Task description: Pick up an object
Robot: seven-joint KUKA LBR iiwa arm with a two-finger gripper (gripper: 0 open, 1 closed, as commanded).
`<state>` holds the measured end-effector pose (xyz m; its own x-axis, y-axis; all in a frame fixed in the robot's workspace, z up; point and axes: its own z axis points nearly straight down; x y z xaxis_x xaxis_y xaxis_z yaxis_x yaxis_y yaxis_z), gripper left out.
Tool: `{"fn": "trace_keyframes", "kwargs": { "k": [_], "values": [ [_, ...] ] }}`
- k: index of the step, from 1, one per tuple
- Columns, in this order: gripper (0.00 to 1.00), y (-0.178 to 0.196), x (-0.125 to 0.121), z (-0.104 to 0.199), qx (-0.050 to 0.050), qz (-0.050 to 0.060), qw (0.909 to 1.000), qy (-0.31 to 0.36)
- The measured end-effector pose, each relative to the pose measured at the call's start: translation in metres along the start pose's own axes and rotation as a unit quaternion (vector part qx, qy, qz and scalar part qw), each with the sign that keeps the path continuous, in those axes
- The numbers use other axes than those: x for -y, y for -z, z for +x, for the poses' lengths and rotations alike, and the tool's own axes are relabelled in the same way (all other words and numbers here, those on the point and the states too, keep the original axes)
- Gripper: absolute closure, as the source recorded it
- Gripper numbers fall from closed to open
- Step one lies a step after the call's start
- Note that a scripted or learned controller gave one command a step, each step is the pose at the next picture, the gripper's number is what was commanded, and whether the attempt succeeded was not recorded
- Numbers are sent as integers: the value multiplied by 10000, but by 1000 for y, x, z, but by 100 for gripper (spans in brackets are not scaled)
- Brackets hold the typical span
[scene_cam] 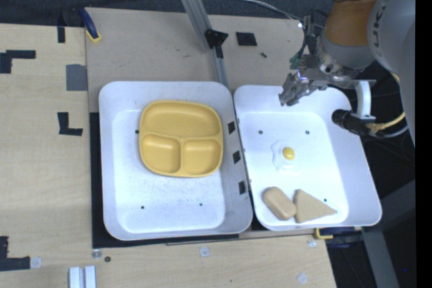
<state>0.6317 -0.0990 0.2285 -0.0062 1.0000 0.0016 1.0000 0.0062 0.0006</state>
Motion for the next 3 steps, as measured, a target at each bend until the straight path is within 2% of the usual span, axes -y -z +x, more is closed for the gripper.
{"fn": "trace_keyframes", "kwargs": {
  "k": [3],
  "values": [
    [100, 19, -19, 169, 1, 4, 10000, 2]
  ]
}}
